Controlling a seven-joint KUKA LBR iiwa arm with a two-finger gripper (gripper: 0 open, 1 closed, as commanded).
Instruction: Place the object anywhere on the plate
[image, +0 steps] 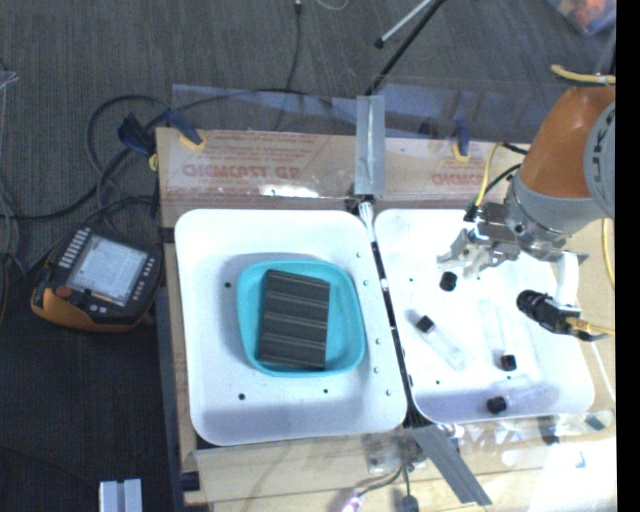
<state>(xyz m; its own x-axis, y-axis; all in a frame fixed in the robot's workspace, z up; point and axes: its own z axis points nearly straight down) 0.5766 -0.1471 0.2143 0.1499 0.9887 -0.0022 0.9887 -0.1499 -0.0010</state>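
A dark grey ribbed block (294, 318) lies flat on the cyan plate (348, 318) in the middle of the left bin (200, 260). It sits within the plate's rim, slightly left of the plate's centre. My gripper (468, 262) hangs over the upper part of the right bin (400, 240), well to the right of the plate. Its silver fingers are spread and point down-left, with nothing between them. The grey arm with its orange band (560, 140) reaches in from the upper right.
Several clear tubes with black caps (440, 340) lie scattered in the right bin, one cap (447, 282) just below my gripper. A metal divider (370, 150) stands behind the bins. A teach pendant (100, 272) lies on the floor at left.
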